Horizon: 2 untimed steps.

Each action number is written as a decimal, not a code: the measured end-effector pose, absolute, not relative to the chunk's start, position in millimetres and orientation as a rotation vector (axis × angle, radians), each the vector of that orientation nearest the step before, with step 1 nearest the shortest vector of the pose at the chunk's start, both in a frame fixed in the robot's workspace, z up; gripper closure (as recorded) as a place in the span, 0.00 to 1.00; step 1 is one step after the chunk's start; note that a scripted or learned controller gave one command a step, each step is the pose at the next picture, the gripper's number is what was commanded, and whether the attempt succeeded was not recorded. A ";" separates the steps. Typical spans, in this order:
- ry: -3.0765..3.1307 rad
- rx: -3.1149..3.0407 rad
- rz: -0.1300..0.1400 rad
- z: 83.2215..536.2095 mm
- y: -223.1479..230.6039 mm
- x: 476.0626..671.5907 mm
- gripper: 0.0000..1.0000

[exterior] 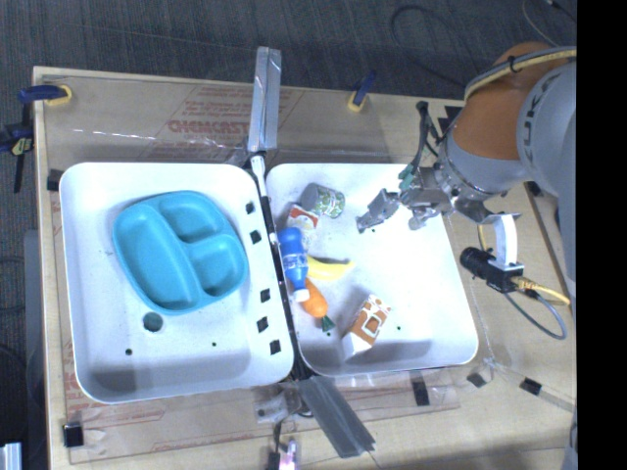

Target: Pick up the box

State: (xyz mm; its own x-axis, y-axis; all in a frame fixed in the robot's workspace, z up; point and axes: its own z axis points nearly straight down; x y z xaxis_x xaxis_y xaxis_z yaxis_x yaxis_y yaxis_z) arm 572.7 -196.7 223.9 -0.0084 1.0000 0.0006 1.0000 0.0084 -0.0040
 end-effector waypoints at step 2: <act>-2.150 -2.298 0.000 110.8 -121.7 656.7 0.00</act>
State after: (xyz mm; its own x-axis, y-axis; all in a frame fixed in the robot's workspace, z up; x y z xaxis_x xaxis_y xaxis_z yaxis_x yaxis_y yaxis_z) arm 656.7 -121.7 110.8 0.0667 0.9978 -0.0036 0.9978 -0.0667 0.0042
